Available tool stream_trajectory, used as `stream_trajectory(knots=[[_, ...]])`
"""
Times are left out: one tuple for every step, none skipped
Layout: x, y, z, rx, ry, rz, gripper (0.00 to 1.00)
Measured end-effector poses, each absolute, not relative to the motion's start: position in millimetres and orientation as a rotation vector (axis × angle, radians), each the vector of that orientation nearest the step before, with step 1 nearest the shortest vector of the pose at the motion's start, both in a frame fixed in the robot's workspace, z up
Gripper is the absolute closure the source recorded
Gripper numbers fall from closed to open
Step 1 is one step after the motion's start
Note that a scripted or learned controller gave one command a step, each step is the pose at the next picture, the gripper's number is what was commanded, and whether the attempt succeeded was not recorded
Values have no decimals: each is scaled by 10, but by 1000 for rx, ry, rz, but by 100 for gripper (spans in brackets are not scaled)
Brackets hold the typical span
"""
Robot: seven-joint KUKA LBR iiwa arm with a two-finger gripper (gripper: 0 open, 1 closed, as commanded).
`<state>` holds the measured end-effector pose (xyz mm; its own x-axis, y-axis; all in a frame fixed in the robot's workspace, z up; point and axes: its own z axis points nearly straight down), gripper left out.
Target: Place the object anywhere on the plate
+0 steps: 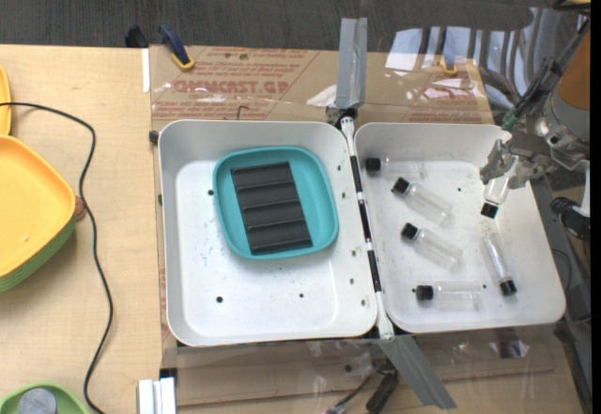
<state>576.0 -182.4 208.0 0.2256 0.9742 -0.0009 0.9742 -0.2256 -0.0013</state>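
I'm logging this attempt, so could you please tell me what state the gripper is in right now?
Gripper: above the right white bin; open, shut or holding cannot be told.

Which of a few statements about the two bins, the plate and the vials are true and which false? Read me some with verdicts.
1. The teal plate lies in the left bin. True.
2. A dark ridged block lies on the plate. True.
3. The clear vials lie in the left bin. False: they lie in the right bin.
4. The gripper hovers over the plate. False: it is over the right bin's right side.
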Motion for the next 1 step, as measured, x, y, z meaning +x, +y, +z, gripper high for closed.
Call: stream_trajectory(knots=[[5760, -1824, 2080, -2459, -1954, 2, 0]])
